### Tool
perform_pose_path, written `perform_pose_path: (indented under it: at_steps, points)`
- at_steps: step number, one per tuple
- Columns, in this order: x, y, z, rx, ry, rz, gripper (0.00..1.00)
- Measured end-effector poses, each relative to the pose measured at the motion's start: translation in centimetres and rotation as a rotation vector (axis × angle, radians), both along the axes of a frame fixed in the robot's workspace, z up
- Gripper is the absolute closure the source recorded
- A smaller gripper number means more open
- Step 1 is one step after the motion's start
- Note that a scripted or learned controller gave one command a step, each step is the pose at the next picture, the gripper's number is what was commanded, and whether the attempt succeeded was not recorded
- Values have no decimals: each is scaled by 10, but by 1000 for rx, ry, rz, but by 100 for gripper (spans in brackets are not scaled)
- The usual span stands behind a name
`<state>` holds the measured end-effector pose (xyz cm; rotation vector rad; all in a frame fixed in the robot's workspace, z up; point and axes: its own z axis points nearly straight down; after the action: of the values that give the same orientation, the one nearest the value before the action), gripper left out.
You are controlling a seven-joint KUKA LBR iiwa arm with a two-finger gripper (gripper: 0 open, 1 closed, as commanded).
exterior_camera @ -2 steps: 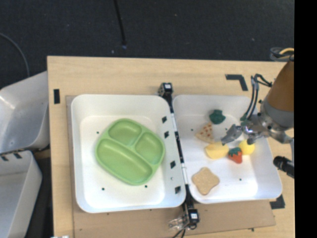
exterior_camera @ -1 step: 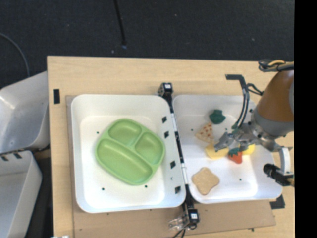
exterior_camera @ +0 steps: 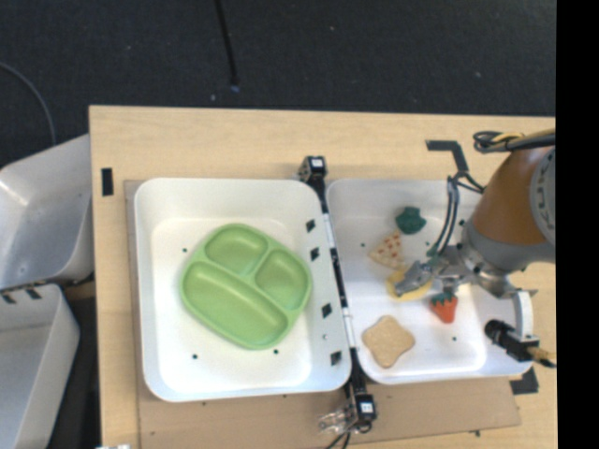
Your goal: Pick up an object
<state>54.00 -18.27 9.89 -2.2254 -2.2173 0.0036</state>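
A yellow piece, an orange-red carrot-like toy and a tan toast slice lie in the right bin. A dark green lump and a pizza slice lie farther back.

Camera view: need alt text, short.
The arm reaches from the right into the right bin, its gripper low over a yellow item and an orange-red item. That bin also holds a dark green piece, a pizza slice and a tan toast. The left bin holds a green divided plate.

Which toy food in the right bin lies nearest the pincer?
The yellow banana-like piece, right at the pincer; the orange carrot sits just below.
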Motion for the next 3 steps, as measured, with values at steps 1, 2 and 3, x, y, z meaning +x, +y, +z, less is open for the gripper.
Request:
perform_pose_path:
  at_steps: [1, 2, 3]
  points:
    - [1, -1, 13, -1, -6, -4, 100]
    - [0, -10, 60, -1, -7, -3, 100]
    - [-6, -6, 109, -1, -7, 8, 100]
